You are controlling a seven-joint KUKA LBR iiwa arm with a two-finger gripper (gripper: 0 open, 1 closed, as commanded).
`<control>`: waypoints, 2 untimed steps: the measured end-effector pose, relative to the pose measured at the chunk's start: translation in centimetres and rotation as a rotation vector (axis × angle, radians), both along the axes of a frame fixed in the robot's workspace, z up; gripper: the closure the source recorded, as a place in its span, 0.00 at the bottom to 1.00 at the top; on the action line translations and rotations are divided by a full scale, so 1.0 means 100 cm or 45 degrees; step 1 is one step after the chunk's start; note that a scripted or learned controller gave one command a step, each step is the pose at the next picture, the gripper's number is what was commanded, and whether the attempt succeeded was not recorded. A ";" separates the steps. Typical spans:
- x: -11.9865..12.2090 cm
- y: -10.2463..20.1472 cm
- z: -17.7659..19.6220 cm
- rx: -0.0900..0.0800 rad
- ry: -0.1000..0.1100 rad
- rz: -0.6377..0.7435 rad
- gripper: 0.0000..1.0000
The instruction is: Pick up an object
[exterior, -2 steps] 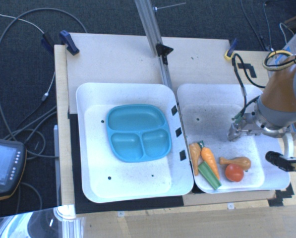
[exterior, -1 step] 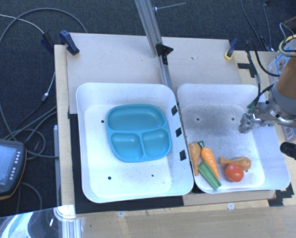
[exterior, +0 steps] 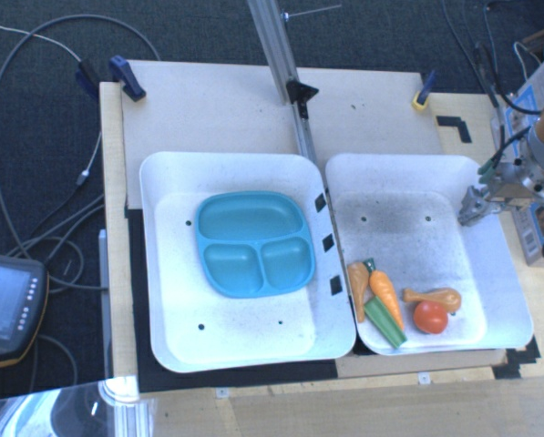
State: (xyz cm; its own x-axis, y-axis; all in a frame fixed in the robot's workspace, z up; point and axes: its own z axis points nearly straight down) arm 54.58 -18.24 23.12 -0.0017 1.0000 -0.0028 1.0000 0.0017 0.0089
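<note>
Several toy foods lie at the near side of the right bin [exterior: 408, 217]: an orange carrot [exterior: 385, 297], a green vegetable [exterior: 384, 324] beside it, a brownish-orange piece [exterior: 358, 285] against the bin's left wall, a red tomato [exterior: 430, 318] and a tan drumstick-shaped piece [exterior: 436, 297] touching the tomato. My gripper [exterior: 474, 206] hangs over the right bin's far right rim, well away from the foods, with nothing seen in it.
A blue three-compartment plate [exterior: 253, 242] lies in the left bin [exterior: 171, 271]. A metal pole [exterior: 276, 35] slants down to the gap between the bins. Clamps sit at the board's far corners, cables around the bench.
</note>
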 end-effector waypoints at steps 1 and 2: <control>0.001 0.000 0.049 0.001 0.002 0.000 1.00; -0.009 0.055 0.034 0.008 0.015 0.005 1.00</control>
State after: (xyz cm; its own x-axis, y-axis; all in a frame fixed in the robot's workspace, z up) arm 53.69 -12.73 26.47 -0.0056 1.0000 0.0035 1.0000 0.0056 -0.0026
